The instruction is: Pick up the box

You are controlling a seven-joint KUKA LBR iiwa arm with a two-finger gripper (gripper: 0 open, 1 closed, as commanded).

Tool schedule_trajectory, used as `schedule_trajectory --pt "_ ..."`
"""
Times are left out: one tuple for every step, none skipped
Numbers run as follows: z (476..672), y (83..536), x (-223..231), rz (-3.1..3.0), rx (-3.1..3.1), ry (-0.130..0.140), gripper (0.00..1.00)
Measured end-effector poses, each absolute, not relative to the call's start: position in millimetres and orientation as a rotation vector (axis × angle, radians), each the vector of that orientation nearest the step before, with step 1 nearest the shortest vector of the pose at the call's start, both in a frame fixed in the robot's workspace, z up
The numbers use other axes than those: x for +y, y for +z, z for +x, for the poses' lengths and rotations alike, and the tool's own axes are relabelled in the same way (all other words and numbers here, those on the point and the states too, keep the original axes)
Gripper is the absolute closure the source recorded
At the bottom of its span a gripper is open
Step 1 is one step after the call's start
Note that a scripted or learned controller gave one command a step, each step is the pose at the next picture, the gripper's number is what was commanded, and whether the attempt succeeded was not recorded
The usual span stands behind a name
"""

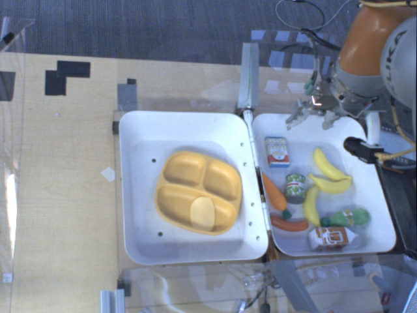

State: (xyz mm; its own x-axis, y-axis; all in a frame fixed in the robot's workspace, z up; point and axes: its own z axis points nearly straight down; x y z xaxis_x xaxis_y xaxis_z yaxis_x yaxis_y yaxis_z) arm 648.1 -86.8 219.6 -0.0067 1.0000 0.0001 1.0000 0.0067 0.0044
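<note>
**Camera view: arm above the far edge of the right bin, box lying free**

The gripper point(311, 115) hangs over the far rim of the right bin point(388, 235), its fingers point(294, 117) spread apart with nothing between them. The box point(277, 152), small with a red-and-white face, lies flat near the bin's far left corner, nearer than the gripper and a little left of it, apart from it. Two bananas point(329, 168) lie to the box's right. Nearer than the box are a carrot point(275, 192) along the left wall, a small can point(295, 185) just beside it, a third banana point(311, 205), a sausage point(289, 223), a green bottle point(348, 218) and a brown carton point(332, 238). Nothing lies on top of the box. The left bin point(140, 240) holds a yellow divided tray point(199, 189).
</note>
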Motion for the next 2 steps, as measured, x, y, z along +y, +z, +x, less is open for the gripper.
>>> schedule_trajectory --pt "624.9 304.9 -93.3 2.009 2.405 0.007 0.0" --pt "619.4 343.9 -82.8 1.739 2.606 0.007 0.0"
